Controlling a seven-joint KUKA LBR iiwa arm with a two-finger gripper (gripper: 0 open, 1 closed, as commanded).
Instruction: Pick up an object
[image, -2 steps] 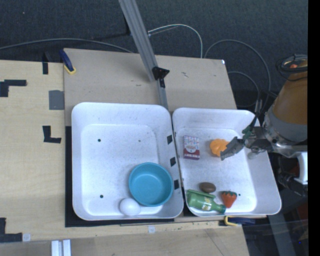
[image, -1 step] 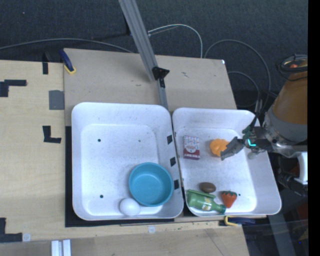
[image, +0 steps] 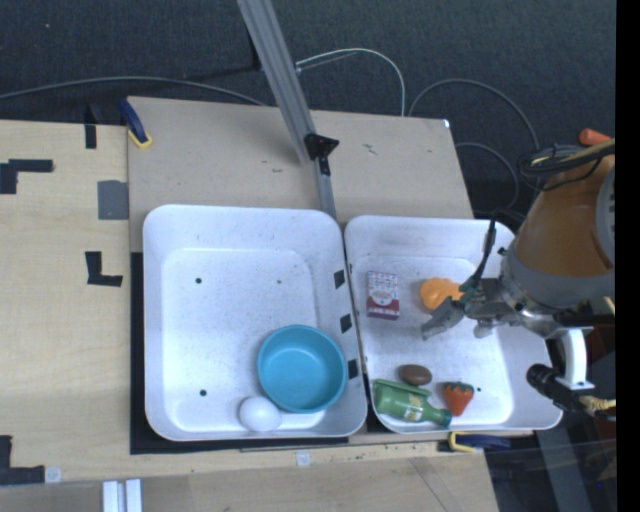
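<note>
Tool open, holding nothing, beside orange object; small box left, green bottle below.

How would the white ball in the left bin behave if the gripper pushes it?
The white ball looks round and smooth, so it would probably roll away. It touches the blue bowl and lies near the bin wall, which may stop it. It seems light.

The arm comes in from the right, with its orange band just behind the wrist. The gripper points left and a bit down. Its two thin fingers are spread apart, with nothing between them.
</note>
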